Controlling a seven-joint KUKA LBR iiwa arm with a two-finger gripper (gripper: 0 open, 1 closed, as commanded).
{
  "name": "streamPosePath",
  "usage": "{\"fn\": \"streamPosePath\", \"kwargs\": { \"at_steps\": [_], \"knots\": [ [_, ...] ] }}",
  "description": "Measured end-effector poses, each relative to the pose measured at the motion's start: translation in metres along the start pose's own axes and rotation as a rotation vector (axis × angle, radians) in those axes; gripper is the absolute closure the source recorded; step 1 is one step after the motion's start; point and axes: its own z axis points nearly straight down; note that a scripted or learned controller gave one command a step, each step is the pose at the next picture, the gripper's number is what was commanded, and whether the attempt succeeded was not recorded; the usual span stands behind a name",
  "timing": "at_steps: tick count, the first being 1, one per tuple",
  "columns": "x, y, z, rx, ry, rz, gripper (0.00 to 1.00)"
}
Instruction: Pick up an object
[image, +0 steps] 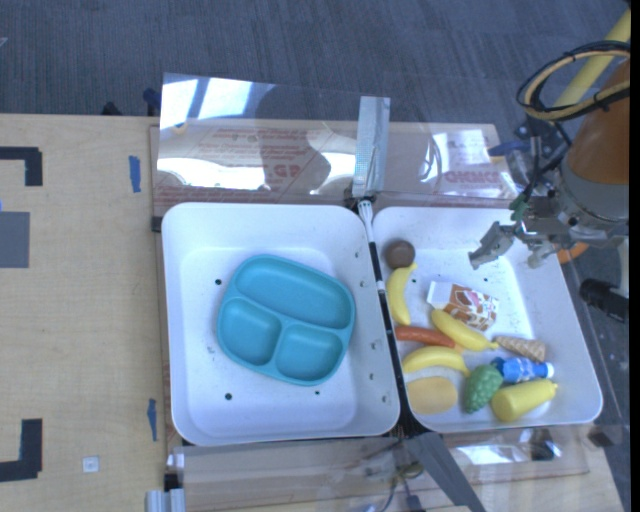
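Camera view: grey two-finger gripper (516, 250) at right bin's (585, 340) upper right, fingers (487, 250) apart, clamping nothing.
Lower in frame: yellow plastic bananas (458, 329), brown round ball (401, 252); blue sectioned plate (285, 318) centre-left.

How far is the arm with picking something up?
Nothing looks picked yet. The two-finger claw hangs open over the upper right part of the right white bin, with nothing between its fingers. The toy foods, such as the long yellow banana and the small brown ball, lie in that bin. Descent, grasp and lift are left.

1 fixed cam overhead, slanted, over both bins (190, 300).
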Motion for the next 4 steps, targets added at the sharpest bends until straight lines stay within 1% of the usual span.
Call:
{"fn": "streamPosePath", "kwargs": {
  "at_steps": [1, 2, 3, 4],
  "knots": [
    [-0.024, 0.001, 0.127, -0.009, -0.002, 0.222, 0.0],
    [-0.012, -0.026, 0.145, -0.006, -0.001, 0.247, 0.0],
    [-0.013, -0.024, 0.133, -0.012, -0.002, 0.249, 1.0],
    [0.005, -0.034, 0.023, -0.007, -0.001, -0.004, 1.0]
  ]
}}
